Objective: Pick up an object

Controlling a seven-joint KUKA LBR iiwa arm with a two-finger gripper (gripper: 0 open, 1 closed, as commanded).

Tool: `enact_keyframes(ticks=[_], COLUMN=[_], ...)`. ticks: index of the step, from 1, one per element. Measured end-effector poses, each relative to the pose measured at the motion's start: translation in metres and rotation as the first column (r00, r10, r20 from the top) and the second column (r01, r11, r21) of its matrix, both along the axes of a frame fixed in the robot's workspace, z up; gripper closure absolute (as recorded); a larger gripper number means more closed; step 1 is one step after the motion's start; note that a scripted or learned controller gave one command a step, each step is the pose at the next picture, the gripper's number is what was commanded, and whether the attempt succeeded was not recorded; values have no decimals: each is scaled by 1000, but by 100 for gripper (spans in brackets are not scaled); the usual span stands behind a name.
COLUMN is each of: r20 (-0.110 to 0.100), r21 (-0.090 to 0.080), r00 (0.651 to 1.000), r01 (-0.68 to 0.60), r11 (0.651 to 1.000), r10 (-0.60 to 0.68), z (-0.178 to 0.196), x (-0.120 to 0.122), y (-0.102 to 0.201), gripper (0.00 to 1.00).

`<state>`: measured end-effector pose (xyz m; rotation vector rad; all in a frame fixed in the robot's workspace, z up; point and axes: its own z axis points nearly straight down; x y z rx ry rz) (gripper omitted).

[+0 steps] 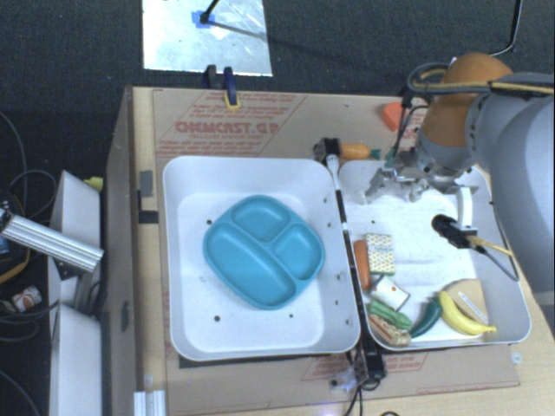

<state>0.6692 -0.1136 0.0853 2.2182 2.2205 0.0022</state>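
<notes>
Pincer (401,183) hangs low over the far end of your right bin (512,306); whether it is open I cannot tell; nothing visible in it; banana (460,313), green pepper (427,318) and carrot (362,264) lie nearer you; blue divided plate (263,250) sits in the left bin (186,319).

A blue divided plate (264,250) is showing against the white left bin (186,258). In the white right bin (512,310), a yellow banana (460,315), an orange carrot (361,264) and a speckled checkered block (379,253) are showing.
</notes>
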Motion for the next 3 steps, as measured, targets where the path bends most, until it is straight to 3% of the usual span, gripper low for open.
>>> enact_keyframes(ticks=[1,2,3], r20=[1,4,-2], r21=[0,-1,2], r00=[1000,1000,1000], r01=[0,-2,-2], r11=[1000,1000,1000], r10=[0,2,2], z=[0,12,-1], x=[0,1,-57], y=[-27,-26,30], gripper=[0,100,100])
